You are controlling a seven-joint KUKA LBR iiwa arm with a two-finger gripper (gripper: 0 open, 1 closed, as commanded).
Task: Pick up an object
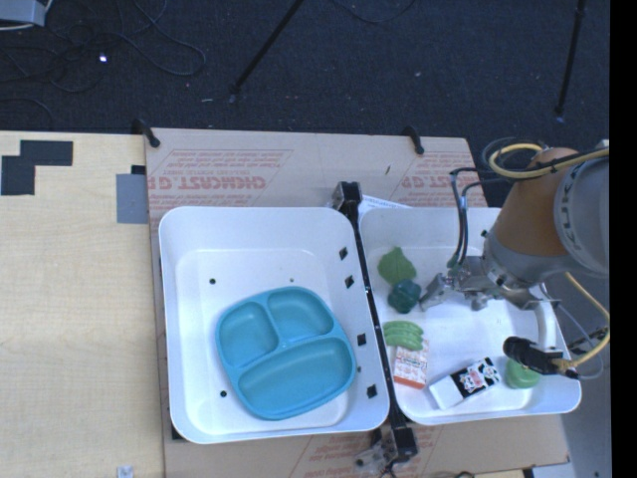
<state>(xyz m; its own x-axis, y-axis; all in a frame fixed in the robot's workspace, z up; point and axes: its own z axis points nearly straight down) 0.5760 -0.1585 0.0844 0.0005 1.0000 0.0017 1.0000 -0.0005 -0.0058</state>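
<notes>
Right bin (pixel 418 229) has the stuff: a light green toy (pixel 397 265) with a dark teal one (pixel 405 296) right below it, a green ridged piece (pixel 402 333), a small packet (pixel 410 364), a black-and-white carton (pixel 464 382). The gripper (pixel 445 289) hovers just beside the teal toy, can't tell if it's open or closed. Left bin (pixel 189 242) holds 1 blue divided plate (pixel 286 351).

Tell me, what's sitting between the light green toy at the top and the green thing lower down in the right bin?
A small dark teal object sits between the light green toy and the green thing in the camera view.
</notes>
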